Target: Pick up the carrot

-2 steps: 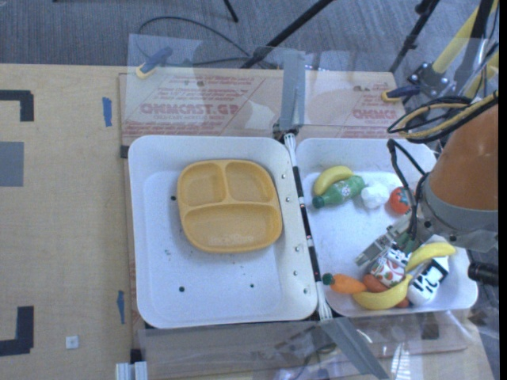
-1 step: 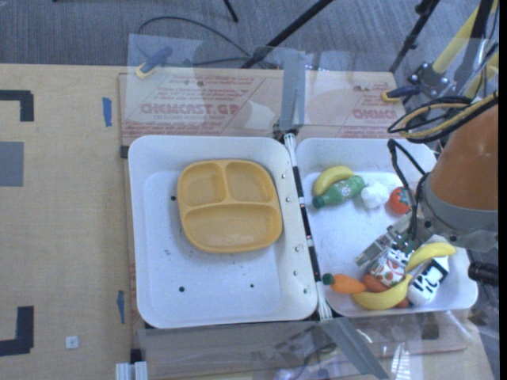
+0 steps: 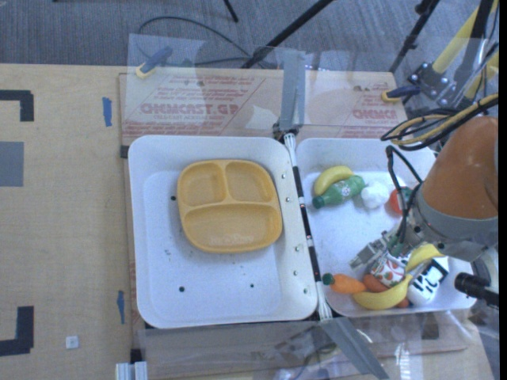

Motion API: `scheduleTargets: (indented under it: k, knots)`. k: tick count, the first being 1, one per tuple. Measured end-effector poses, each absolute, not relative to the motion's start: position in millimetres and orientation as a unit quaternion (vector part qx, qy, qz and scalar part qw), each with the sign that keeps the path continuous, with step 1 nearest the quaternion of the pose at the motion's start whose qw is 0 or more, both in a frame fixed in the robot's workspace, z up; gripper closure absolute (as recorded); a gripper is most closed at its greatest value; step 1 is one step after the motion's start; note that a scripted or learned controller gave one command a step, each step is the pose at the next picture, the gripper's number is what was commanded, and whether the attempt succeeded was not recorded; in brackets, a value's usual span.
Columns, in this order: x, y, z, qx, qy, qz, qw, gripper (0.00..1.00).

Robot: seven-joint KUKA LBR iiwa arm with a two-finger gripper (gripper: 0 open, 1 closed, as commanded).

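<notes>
The carrot (image 3: 345, 284), orange with a green tip pointing left, lies near the front left corner of the right bin (image 3: 341, 236). A yellow banana (image 3: 383, 298) curves just to its right, touching it. My gripper (image 3: 383, 256) hangs low over the front of that bin, a little up and to the right of the carrot, above a small cluster of toys. The arm's grey wrist and orange band (image 3: 469, 172) cover the bin's right side. Nothing shows clearly between the gripper's tips.
The left bin (image 3: 150, 236) holds a yellow divided plate (image 3: 230, 204). At the back of the right bin lie a second banana (image 3: 331, 178), a green bottle (image 3: 341, 192), a white lump (image 3: 372, 197) and a red piece (image 3: 396, 202). A white-and-black object (image 3: 428, 279) sits under the wrist.
</notes>
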State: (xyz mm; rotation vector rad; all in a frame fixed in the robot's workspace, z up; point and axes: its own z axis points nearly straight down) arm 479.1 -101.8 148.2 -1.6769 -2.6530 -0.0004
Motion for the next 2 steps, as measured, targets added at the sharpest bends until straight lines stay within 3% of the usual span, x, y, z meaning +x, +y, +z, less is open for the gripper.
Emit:
scheduleTargets:
  k: [2]
  knots:
    - [479.1, -101.8, 148.2, -0.534, -0.845, -0.0001, 0.001, 0.00]
